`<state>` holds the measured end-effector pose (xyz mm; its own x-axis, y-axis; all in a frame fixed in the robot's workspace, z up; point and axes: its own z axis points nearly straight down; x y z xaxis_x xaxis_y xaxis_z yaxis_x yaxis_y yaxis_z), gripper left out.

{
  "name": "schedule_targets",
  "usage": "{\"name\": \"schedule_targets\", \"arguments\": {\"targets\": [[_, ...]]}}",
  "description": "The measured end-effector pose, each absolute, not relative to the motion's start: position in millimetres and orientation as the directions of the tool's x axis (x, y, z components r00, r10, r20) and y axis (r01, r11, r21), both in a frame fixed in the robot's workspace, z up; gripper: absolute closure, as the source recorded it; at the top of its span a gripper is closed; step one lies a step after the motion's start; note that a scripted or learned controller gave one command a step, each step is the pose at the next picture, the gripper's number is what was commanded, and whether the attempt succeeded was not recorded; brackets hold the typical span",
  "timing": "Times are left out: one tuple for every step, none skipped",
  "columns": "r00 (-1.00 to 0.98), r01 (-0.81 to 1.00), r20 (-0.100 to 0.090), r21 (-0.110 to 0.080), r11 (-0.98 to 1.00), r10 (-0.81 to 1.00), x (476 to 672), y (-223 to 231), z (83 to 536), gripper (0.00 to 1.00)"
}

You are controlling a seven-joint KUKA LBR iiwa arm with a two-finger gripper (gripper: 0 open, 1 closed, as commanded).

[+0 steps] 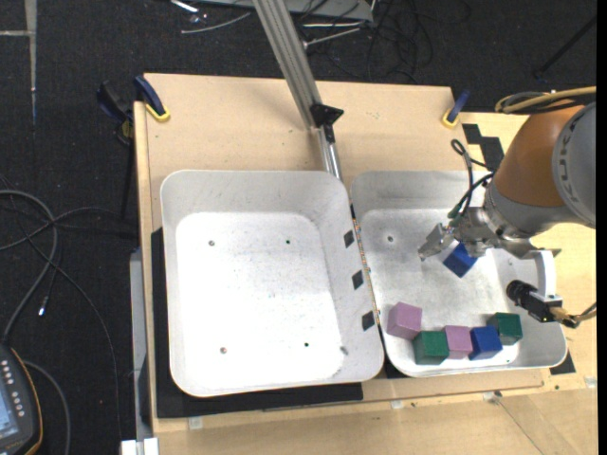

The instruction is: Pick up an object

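The arm (545, 173) is reaching in from 3 o'clock, its orange band and grey wrist covering part of the right bin's (398, 202) far side. The jaws (453, 245) are sitting around a blue block (459, 261) that is showing between the fingers, tilted, above the bin floor; how firmly it is pinched is hard to make out. Along the bin's 6 o'clock edge a row is lying: a pink block (405, 319), a green block (431, 346), a second pink block (459, 340), a second blue block (486, 339) and a second green block (508, 326), packed close. The left bin (190, 197) is sitting just beside, at 9 o'clock. The wooden desk (237, 126) is carrying both, over a dark floor with cables (43, 245).
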<state>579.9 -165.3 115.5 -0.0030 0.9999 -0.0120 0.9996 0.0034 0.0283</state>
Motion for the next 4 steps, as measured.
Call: {"name": "schedule_targets", "arguments": {"targets": [[-0.005, 0.999, -0.024, 0.04, 0.006, 1.0, 568.5, -200, 114, 0.0], [0.0, 0.999, -0.022, 0.042, 0.001, 1.0, 578.4, -205, 114, 0.0], [-0.001, 0.999, -0.017, 0.04, 0.002, 1.0, 580.3, -205, 116, 1.0], [-0.006, 0.999, -0.007, 0.038, 0.006, 1.0, 581.0, -199, 114, 0.0]]}}
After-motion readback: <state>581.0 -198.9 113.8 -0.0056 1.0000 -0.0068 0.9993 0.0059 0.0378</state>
